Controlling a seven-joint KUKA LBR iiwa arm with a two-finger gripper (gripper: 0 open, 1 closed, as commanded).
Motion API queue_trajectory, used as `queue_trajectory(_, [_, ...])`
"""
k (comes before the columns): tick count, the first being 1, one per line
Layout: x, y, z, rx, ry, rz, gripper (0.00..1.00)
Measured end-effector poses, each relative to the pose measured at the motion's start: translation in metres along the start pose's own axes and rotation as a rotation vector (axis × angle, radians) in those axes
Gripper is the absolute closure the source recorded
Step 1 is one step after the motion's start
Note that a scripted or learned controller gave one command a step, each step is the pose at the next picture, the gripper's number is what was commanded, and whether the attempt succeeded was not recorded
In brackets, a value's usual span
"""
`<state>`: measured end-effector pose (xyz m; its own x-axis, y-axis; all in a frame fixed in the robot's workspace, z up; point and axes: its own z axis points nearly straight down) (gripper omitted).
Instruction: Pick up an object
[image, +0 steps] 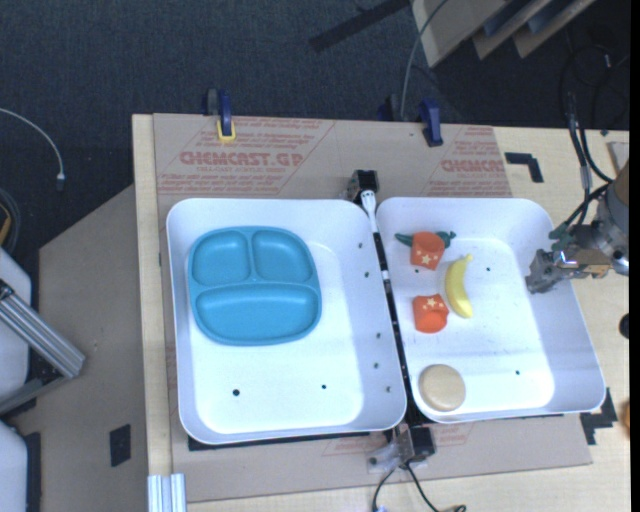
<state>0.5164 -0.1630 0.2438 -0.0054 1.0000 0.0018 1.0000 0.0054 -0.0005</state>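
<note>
The metal gripper (552, 264), its opening impossible to judge, hangs over the right white bin's (560, 350) right edge, apart from the yellow plastic banana (459, 286).

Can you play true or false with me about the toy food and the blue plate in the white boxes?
1. The blue plate lies in the left bin. True.
2. The banana sits on the blue plate. False: it lies in the right bin.
3. The gripper holds the banana. False: it is over the right bin's right edge, apart from the banana.
4. The round beige piece lies near the right bin's front edge. True.
</note>
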Motion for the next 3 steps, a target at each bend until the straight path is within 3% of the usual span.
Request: queue_trajectory(3, [0.147, 0.050, 0.029, -0.001, -0.001, 0.000, 1.00])
